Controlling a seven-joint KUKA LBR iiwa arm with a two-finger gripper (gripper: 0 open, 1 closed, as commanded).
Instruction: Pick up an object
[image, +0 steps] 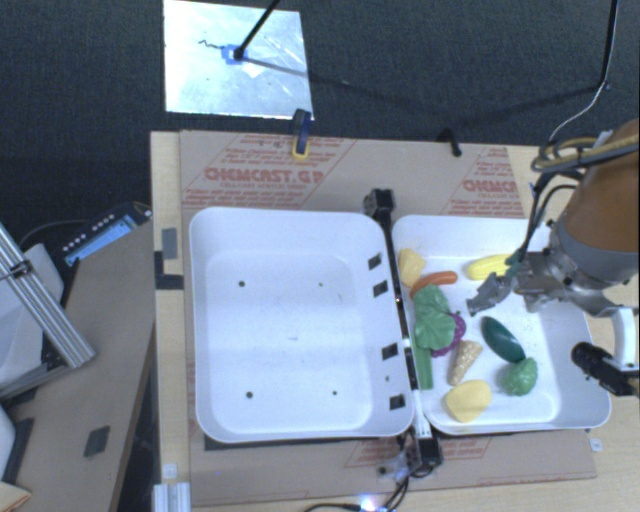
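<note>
Candidate object: dark green vegetable (502, 339), lying in the right bin (580, 400), just at 5 o'clock of the claw (487, 296).
Handling, judged: toy produce, taken to be light, stiff and smooth-skinned; slipping is expected. A hold across the narrow middle is advised.
Neighbours: broccoli piece (519, 376) at its 5 o'clock, corn piece (464, 360) at 8 o'clock, yellow banana (487, 266) at 12 o'clock.
Claw opening: cannot be told; tip seen dark and blurred.
Claw contents: nothing is seen held; contact with the bin floor cannot be judged.
</note>
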